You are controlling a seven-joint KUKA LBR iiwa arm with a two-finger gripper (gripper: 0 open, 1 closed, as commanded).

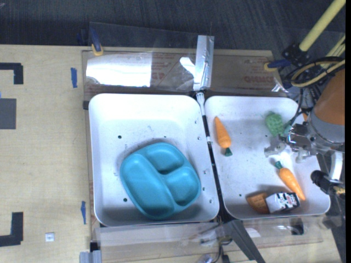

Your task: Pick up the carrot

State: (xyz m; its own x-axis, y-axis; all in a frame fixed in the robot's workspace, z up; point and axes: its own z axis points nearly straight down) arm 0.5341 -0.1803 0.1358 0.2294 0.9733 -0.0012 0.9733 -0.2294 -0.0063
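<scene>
Orange plastic carrot, light, stiff, likely slick: I would pinch across its thick middle; whether the jaws are clenched I cannot tell

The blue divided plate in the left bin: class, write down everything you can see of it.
The blue divided plate is light blue, looks like smooth plastic, and has rounded corners. Raised ridges split it into three compartments: one long one along its lower left, two smaller ones on its upper right. It lies flat, right way up, turned at a slant to the left bin's walls, in that bin's lower middle. It holds nothing. It rests on the bin floor, and nothing else touches it.
</scene>
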